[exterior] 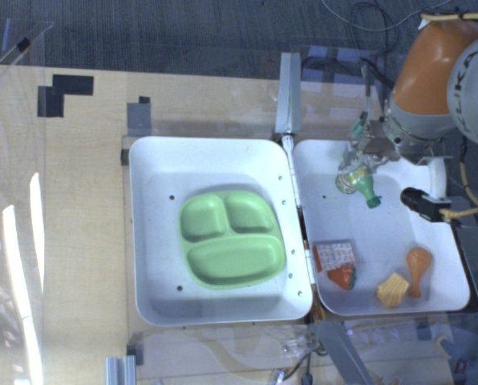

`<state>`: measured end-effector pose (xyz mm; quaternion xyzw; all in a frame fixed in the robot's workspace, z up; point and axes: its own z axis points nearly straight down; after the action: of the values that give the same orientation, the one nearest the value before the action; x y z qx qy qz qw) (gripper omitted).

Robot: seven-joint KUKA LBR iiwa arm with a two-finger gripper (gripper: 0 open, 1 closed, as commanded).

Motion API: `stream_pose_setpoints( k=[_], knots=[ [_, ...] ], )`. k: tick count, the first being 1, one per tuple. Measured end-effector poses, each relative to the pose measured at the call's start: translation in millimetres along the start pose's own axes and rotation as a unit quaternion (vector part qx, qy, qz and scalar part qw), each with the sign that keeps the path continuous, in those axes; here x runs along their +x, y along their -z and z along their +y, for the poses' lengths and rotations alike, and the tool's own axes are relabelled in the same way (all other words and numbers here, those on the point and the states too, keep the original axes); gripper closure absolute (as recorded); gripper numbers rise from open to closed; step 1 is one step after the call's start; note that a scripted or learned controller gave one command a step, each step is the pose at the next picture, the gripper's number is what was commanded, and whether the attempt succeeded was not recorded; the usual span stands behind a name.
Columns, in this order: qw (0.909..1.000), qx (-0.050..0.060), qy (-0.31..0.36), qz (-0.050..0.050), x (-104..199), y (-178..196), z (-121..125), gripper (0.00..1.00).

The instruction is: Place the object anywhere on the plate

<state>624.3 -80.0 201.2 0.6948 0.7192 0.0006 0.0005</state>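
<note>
Plate (232,243) lies in the left bin (155,215), green, with three compartments, and nothing rests on it. The fingers (366,157) hang over the back part of the right bin (451,295), and just under them I see a small bottle (358,181), clear with a green neck. I take this bottle for the object of the task. Its long axis runs at a slant, the green neck pointing toward the front right, the body up toward the fingers. It touches them or is very near; whether the fingers are closed on it or open around it, I cannot tell, because the wrist hides the tips.

Further front in the same bin lie a red box (335,255), a red piece (343,277), a yellow piece (392,289) and an orange drumstick (418,267), all well apart from the bottle.

The relation that matters for me: the plate is to the left of the fingers and more to the front, past the wall between the two bins. I judge that the bottle must go up over this wall first, and only if the grasp is real. I would check the lift before I trust it.
</note>
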Motion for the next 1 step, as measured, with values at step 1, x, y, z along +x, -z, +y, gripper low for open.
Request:
stream_pose_setpoints(
  k=[1],
  knots=[
    [0.9981,0.001,-0.062,0.000,66.9,-18.1,-24.5,1.00]
  ],
)
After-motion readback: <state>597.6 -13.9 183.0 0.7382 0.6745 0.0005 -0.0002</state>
